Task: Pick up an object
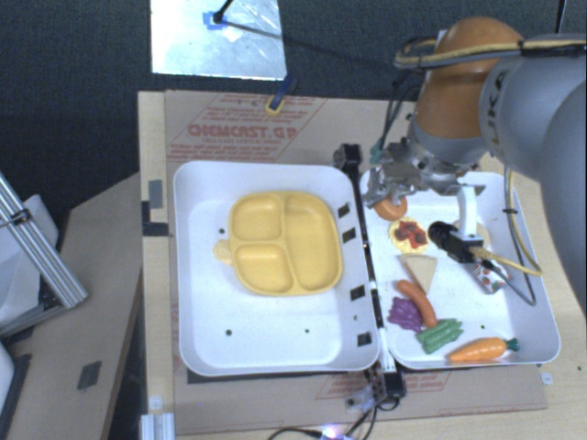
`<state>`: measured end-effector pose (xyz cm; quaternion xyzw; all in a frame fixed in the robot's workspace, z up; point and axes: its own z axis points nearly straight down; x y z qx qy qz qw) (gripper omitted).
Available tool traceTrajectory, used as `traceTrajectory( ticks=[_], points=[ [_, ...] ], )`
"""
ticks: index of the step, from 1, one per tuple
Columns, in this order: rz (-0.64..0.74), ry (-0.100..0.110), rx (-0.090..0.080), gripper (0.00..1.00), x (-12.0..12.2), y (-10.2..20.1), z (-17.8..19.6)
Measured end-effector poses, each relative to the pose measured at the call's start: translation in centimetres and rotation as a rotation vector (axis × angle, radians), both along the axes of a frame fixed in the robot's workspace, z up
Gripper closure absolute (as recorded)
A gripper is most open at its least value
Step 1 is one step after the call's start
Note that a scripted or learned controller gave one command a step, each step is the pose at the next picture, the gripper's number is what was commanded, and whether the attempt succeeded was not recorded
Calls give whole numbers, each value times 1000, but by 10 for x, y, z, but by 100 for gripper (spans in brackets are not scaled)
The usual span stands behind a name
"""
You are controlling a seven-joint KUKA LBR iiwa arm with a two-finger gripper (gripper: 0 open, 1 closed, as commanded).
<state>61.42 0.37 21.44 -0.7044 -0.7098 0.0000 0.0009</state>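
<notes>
You are looking at toy food lying loose in the right bin (537, 324): a carrot (479, 349) at the lower right, then green beans (438, 335), grapes (403, 313) and a sausage (417, 302). Farther up, the gripper (390, 193) is hovering over an orange piece (392, 208), probably lining up a grab. The yellow tray (280, 243) is sitting in the left bin (197, 273).

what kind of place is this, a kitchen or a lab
Most likely a robotics lab, not a kitchen: a grey arm reaches over two white bins, the food is toy-like, such as a carrot, and the yellow tray sits on a taped cardboard bench.
</notes>
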Motion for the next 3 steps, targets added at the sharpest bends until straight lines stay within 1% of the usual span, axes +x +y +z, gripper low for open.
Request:
traceTrajectory(
  ticks=[1, 2, 3],
  points=[
    [-2, -1, -1, 100, -6, 5, 2],
    [-2, -4, -1, 100, -4, 5, 19],
    [-5, -3, 0, 100, 0, 1, 19]
  ],
)
